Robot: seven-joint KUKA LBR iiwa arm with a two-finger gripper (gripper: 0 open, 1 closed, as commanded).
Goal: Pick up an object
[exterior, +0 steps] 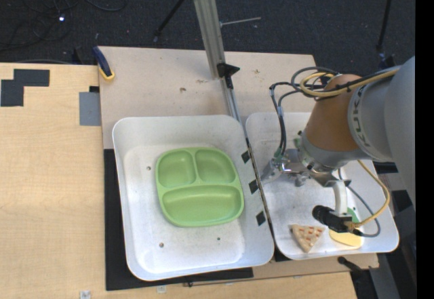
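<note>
In the right bin [271, 129] a toy pizza slice [306, 235] lies near the front edge. A flat yellow piece [347, 239] rests just to its right. My gripper [287, 171] hangs low over the bare middle left of this bin, under the orange-banded wrist. It is well behind the pizza slice and apart from it. Nothing shows in its grasp. The wrist covers part of the bin's back right.
The left bin [129, 155] holds a green divided plate [199, 186] in its middle. An upright metal post [210, 26] stands behind the two bins. A blue and yellow tool [104, 64] lies at the bench's back left corner.
</note>
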